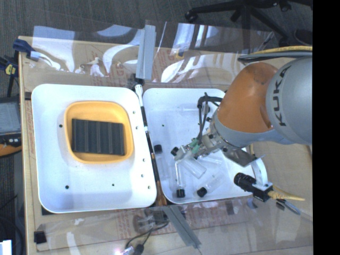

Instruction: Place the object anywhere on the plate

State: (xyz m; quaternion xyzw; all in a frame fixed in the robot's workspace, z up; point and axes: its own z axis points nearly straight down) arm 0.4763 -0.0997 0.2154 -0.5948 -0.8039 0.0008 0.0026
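The object (191, 166) is a clear, glassy piece with angular edges, hard to read against the white floor of the right bin (164, 116). It lies near this bin's front edge, just below my gripper (197, 149). I cannot tell how my jaws stand; my round orange and grey wrist covers them. Small black caps (180, 193) sit by the front rim. The plate (98, 132), a rounded yellow rectangle with a dark ribbed centre, rests in the left bin (48, 185), nearer its back edge.
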